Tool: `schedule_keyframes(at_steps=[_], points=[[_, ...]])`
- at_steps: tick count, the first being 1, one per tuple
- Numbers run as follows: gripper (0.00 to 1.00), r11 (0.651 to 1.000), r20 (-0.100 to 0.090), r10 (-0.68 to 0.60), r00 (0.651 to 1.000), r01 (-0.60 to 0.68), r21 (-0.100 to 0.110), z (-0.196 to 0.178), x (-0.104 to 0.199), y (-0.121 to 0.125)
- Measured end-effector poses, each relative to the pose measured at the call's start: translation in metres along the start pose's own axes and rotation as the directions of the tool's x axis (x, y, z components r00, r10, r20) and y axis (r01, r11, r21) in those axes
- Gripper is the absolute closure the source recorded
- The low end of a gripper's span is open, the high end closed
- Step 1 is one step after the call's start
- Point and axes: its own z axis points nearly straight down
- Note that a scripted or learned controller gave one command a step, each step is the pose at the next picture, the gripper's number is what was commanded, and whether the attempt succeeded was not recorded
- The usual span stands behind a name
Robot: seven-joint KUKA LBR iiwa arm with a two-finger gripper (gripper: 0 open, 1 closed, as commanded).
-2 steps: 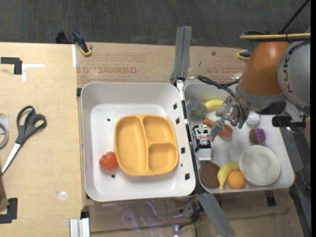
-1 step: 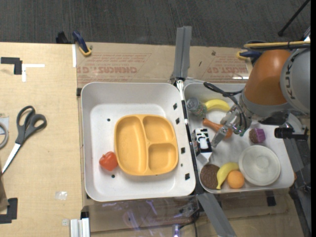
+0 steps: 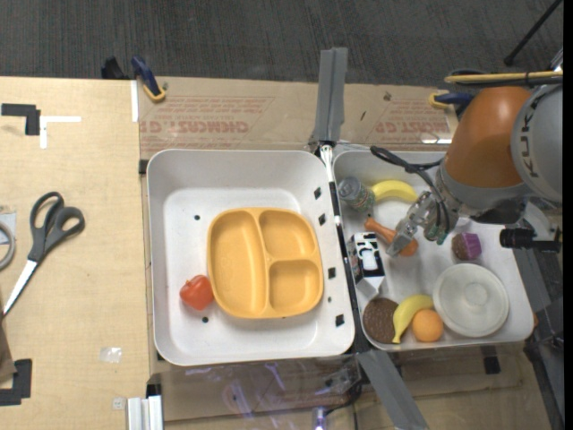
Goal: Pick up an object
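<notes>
Yellow divided tray (image 3: 265, 262) sits mid left bin (image 3: 170, 240), far left of the gripper (image 3: 414, 229), red pepper-like toy (image 3: 196, 291) touching its left edge; likely the drop side, not being worked now. Nearer, just left of the gripper: black-white card (image 3: 369, 256) on the right bin's (image 3: 515, 325) wall, clear cup (image 3: 349, 192), banana (image 3: 394, 190) just above. The gripper hangs low over an orange carrot-like piece (image 3: 390, 235), the probable target, fingers slightly parted, nothing clamped between them as far as I can see. Whether they touch it is hard to tell; the arm's orange band (image 3: 488, 137) blocks the bin's back corner. Below: brown disc (image 3: 380, 320), second banana (image 3: 408, 315), orange (image 3: 428, 325). Right: white bowl (image 3: 472, 299), purple item (image 3: 466, 245) too small to identify.
</notes>
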Motion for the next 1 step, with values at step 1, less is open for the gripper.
schedule_keyframes(at_steps=[1], points=[[1.0,0.99,-0.001,0.138,0.99,-0.138,0.002,-0.1503,0.0017,0.0574]])
